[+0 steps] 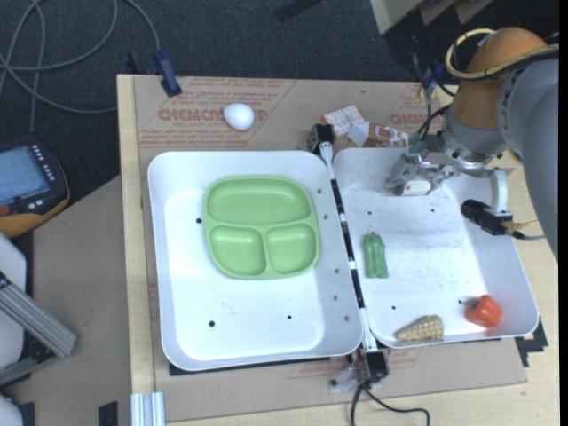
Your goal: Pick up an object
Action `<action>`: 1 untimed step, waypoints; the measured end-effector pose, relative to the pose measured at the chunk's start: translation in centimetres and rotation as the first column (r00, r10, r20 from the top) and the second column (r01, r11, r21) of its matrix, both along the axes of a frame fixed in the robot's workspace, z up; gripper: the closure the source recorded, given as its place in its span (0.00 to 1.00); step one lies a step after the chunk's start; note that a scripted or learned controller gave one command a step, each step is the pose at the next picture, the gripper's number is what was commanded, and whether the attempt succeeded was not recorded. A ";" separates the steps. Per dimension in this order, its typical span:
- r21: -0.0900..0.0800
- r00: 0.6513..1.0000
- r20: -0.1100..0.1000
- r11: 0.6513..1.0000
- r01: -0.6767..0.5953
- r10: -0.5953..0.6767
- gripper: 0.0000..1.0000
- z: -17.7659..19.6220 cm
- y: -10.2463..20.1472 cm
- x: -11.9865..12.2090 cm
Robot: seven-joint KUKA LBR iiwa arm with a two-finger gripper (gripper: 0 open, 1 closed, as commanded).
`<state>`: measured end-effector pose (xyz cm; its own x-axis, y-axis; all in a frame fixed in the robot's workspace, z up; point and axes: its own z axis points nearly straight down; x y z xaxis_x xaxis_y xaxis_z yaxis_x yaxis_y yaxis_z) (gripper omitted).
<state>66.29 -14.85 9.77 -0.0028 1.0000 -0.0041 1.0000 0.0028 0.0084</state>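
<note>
Claw [410,183] being held low at 12 o'clock of right bin [497,264]; finger state cannot be told. Green object [375,256] being seen at 9 o'clock, corn-like piece [420,329] at 6, red piece [484,311] at 5. Green divided tray [262,225] being carried by left bin [177,273].

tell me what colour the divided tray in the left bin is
Light green, plain with no pattern; the divided tray shows clearly in the camera view.
</note>
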 end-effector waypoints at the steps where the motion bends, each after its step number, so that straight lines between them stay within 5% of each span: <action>1: 0.003 1.000 -0.006 1.000 0.001 -0.001 1.00 5.3 3.8 0.4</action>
<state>66.71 -11.09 15.04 -0.0020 1.0000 -0.0008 1.0000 0.0020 0.0027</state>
